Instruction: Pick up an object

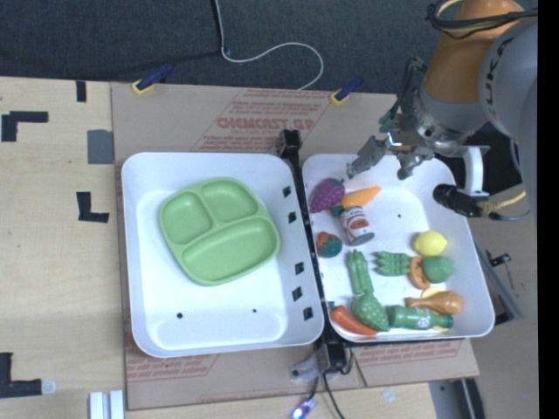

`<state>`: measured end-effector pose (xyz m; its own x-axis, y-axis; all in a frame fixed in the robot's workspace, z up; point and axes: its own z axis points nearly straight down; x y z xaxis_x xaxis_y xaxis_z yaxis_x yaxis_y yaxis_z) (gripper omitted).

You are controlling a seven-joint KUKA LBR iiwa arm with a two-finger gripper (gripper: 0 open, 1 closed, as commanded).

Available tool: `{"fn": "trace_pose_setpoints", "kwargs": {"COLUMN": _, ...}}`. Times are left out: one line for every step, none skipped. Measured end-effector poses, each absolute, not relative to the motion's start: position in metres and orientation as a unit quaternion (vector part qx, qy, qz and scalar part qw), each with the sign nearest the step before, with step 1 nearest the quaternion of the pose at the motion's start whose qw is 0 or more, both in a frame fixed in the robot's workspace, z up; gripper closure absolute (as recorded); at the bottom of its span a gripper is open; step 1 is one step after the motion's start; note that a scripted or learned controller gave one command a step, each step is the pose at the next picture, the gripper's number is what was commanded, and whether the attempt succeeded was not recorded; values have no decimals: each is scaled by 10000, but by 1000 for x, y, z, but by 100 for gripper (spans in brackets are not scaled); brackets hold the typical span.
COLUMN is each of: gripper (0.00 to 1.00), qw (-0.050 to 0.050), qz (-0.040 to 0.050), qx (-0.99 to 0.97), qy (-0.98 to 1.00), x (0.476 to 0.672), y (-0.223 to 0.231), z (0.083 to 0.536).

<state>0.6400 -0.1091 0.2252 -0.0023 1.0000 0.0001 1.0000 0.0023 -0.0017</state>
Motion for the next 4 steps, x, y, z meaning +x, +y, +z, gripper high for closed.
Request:
{"fn": "trace_pose_setpoints", "kwargs": {"gripper": 0, "qw": -41, "qz": -56, "qx": -7035, "qy": -7106, "x": 592, "y": -34, "z": 374}}
{"fn": "trace_pose_setpoints", "kwargs": {"gripper": 0, "qw": -20, "qz": -48, "qx": -7029, "qy": -7113, "x": 527, "y": 38, "z": 467}}
{"fn": "trace_pose_setpoints", "kwargs": {"gripper": 0, "qw": 14, "qz": -2, "qx": -7021, "qy": -7121, "x": 484, "y": 132, "z": 468}}
{"fn": "trace_pose_setpoints", "kwargs": {"gripper": 100, "qw": 4, "qz": 13, "qx": -7055, "qy": -7087, "x": 486, "y": 127, "z": 477}}
